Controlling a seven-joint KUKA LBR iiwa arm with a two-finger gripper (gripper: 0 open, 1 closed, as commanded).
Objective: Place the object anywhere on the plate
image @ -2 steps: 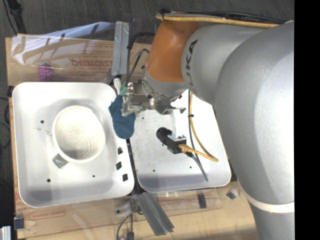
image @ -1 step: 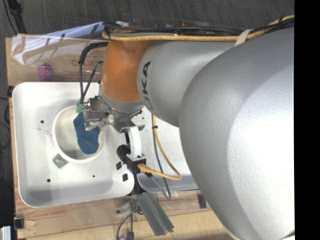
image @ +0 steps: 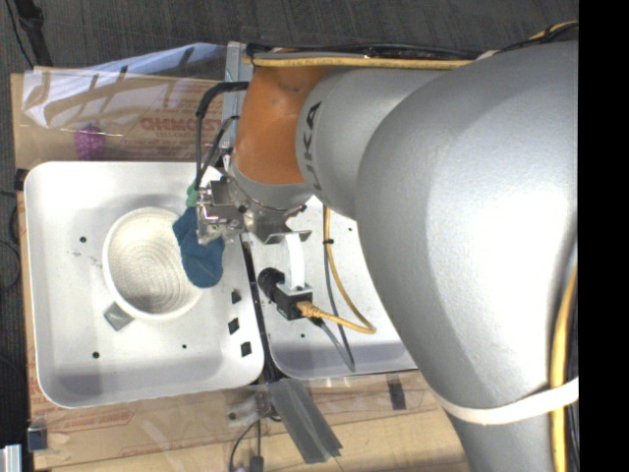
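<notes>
- Our jaws (image: 208, 214) sit at the right rim of the plate, and a blue thing hangs down from them. We cannot tell how wide they are, because the metal parts hide the tips.
- The blue thing (image: 200, 254) looks like a soft cloth or a sock. Its top is tucked up at the jaws and the rest droops over the plate edge.
- We think it is light and floppy. It will bend and fold, not stay stiff. It should not break if it drops.
- A soft thing like this is best pinched at a bunched-up part, where there is plenty of cloth to squeeze.
- The plate (image: 142, 254) is white and round with rings in it. It sits in the left bin (image: 59, 362).
- A small grey bit (image: 117, 317) lies just beside the plate's lower left rim.
- The right bin (image: 334, 362) has black and yellow cables (image: 324, 313) lying over it.
- The big grey arm (image: 462, 214) covers most of the right side.
</notes>
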